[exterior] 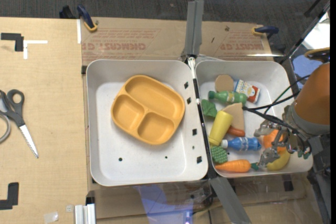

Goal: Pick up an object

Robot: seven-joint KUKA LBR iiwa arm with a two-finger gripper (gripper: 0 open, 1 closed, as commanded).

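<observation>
Scissors [16, 118] lie on the bench well left of the left bin [97, 128]. In that bin an orange three-compartment plate [148, 109] sits alone, with no loose item on it. Across the divider from the plate, the right bin [273, 68] holds the candidates: a green bottle [227, 96], a yellow bottle [220, 127], a blue bottle [242, 144], and a carrot [232, 166] by the near rim. Furthest from the plate, the gripper [275, 145] is low over the near right corner, above a yellow banana-like piece [278, 162] and something orange.

Whether its fingers are apart or closed cannot be told, as the wrist hardware hides them, and nothing is plainly seen between them.

The step appears to be settling onto one item. To do it well, the fingers should straddle a single piece across its narrow width, clear of the carrot's tip and the bin wall, then close fully before lifting straight up.
</observation>
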